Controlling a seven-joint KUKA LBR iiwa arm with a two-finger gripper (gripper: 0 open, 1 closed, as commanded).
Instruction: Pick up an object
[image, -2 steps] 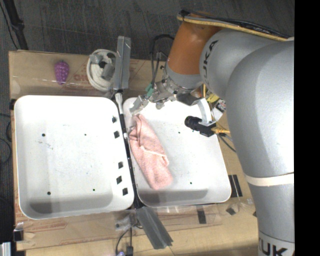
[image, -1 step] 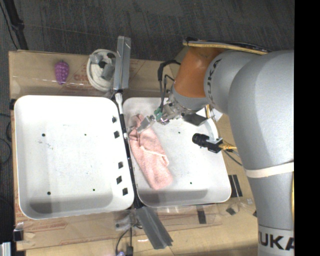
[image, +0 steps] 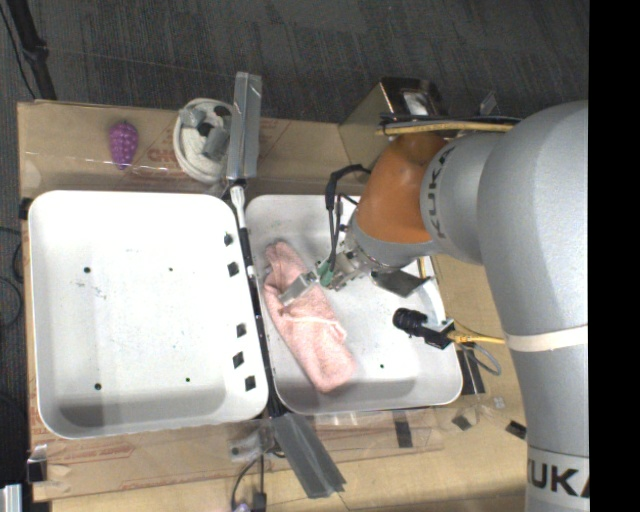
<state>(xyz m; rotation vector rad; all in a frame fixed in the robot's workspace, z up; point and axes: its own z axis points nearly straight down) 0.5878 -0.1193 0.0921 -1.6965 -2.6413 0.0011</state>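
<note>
A robot gripper (image: 300, 288) presses down onto a pink cloth (image: 318, 340) in the bin (image: 395, 375) nearer the arm, apparently to grab it; its opening cannot be told.

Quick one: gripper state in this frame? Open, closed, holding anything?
Gripper: cannot be told. It is down at the pink cloth in the bin nearer the arm.

The gripper (image: 303, 288) is low in the right bin (image: 420, 385), right at the pink cloth (image: 318, 345). That cloth lies stretched along the bin's left side. A small purple object (image: 123, 142) sits beyond the left bin (image: 130, 320).
</note>
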